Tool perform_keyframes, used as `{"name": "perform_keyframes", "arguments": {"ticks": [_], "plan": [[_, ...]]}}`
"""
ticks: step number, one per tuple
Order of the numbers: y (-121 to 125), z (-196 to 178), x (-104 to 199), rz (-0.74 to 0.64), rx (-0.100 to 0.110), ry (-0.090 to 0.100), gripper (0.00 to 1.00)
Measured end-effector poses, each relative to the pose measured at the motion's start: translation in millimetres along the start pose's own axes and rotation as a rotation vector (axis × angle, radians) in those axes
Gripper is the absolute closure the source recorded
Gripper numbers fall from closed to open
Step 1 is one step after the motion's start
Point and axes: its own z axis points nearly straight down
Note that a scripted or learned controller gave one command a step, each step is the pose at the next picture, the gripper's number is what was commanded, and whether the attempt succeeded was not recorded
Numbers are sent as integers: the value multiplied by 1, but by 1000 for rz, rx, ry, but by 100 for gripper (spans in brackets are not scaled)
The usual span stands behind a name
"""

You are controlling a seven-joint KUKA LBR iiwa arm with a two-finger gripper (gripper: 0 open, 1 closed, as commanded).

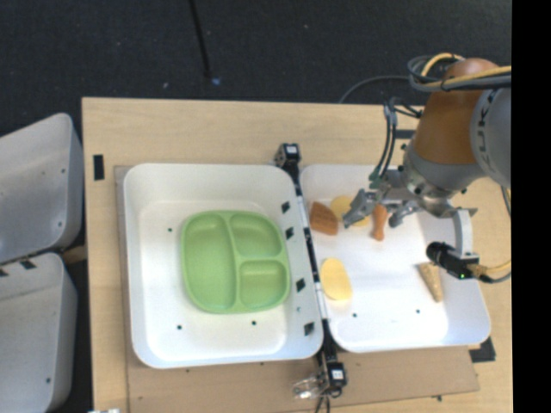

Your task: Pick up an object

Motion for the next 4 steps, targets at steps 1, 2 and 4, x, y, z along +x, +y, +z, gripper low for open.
{"name": "perform_keyframes", "arguments": {"ticks": [1,2,4], "plan": [[5,47,5,2,-2,0,0],[7,33,4,7,-8,0,100],[9,-50,2,-7,-9,0,100]]}}
